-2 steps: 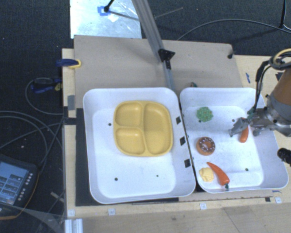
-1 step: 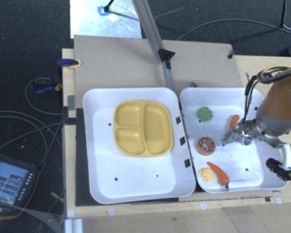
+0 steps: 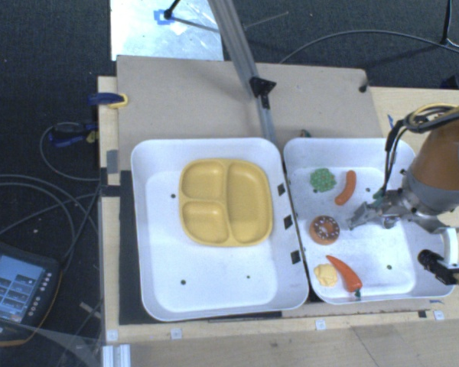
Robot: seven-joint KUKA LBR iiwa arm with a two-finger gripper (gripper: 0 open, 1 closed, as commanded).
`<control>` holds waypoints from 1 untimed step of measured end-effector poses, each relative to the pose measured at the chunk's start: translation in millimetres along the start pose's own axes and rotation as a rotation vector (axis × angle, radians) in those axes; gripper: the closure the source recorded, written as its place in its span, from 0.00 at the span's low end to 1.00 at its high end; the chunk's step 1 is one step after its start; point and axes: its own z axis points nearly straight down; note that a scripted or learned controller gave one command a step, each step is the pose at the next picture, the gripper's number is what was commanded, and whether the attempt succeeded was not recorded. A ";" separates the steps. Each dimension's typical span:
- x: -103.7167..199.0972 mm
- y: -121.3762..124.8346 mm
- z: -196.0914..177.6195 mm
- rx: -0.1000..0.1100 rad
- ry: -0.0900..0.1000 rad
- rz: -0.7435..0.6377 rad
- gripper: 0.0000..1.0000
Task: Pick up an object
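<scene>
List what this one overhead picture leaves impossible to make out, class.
- Gripper: too small and blurred in the camera view to tell its state.
- Arm: cut off by the right edge.
- Yellow lump beside the red pepper: too small to identify.
- Handheld screen: text unreadable.

The bench carries two shallow white bins side by side, touching along their inner edges: the left bin and the right bin. A yellow-and-blue clamp grips its left edge.
</scene>
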 end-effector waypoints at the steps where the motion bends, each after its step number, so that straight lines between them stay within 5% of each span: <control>1: -0.1 1.1 -11.4 -0.004 0.000 0.000 1.00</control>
